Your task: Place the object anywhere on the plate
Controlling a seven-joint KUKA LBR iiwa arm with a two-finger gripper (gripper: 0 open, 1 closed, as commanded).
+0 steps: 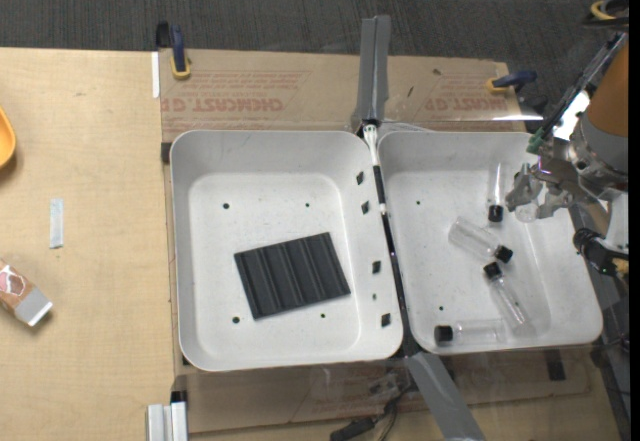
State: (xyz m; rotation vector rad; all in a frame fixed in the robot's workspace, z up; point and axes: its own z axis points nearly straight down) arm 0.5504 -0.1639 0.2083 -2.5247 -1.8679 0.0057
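Worktop (pixel 80 129): tan board surface carrying two shallow white bins side by side, with printed cardboard behind them.
Left bin (pixel 190 259): holds one dark ribbed plate (pixel 291 274), lying flat and turned slightly, near the bin's middle. Nothing rests on the plate.
Right bin (pixel 420 179): holds four clear vials with black caps, all lying on the bin floor.
Vial 1 (pixel 495 194): near the bin's upper right, cap towards the near side, just beside the end effector.
Vial 2 (pixel 478 241): mid-bin, lying aslant, cap at its right end.
Vial 3 (pixel 505 297): below vial 2, aslant, cap at its upper end close to vial 2's cap.
Vial 4 (pixel 470 333): along the near wall, cap at its left end.
Arm (pixel 605 114): enters from the right edge over the right bin's far right side.
End effector (pixel 528 199): low over the right bin's upper right area, next to vial 1. Whether it is clenched or released cannot be told from this view; no vial is seen between its fingers.
Clamps: a blue one (pixel 168 37) at the cardboard's left rear corner, another (pixel 512 82) at the right rear.
Off-bin items: a small grey strip (pixel 56 224) and a wrapped packet (pixel 20 294) on the worktop's left part.
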